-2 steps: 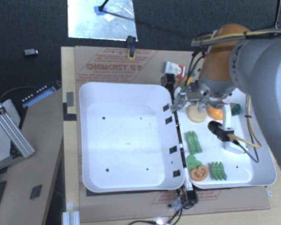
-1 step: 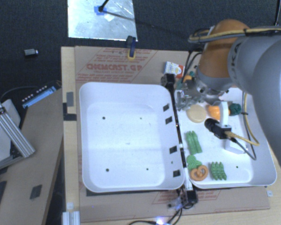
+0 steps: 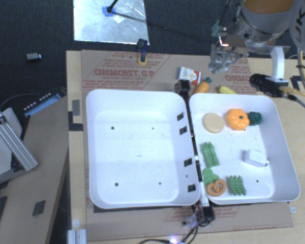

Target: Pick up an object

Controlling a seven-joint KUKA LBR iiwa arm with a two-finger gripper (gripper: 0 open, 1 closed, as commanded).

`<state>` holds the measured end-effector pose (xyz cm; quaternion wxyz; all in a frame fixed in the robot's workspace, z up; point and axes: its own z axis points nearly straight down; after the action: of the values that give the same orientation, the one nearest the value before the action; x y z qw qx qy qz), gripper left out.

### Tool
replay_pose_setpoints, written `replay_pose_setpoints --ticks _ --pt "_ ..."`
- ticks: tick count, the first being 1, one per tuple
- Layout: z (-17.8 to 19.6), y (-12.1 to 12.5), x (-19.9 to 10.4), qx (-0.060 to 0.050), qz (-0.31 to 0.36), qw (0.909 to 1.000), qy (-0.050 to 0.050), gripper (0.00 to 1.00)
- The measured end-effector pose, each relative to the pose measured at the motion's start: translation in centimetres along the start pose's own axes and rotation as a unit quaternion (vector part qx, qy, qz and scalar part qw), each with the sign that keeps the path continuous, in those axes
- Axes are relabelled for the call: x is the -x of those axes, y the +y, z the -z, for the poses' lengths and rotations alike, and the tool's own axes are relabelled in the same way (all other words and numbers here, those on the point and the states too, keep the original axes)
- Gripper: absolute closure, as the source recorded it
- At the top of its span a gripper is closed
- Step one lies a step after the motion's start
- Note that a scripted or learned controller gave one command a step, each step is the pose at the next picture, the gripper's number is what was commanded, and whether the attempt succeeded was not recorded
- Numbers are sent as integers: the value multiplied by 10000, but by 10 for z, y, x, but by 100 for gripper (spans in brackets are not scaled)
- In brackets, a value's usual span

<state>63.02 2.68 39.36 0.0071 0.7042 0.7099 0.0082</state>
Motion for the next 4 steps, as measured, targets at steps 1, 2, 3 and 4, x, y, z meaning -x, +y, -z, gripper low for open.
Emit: replay_pose_setpoints --ticks 1,2,3,4 --pt "31 41 -3 -60 -12 10000 -11 100" --pt "71 40 -6 -75 -10 10000 -7 100" --pt "91 40 -8 -86 -13 10000 -10 100" --pt "107 41 -13 -91 -17 10000 -9 100"
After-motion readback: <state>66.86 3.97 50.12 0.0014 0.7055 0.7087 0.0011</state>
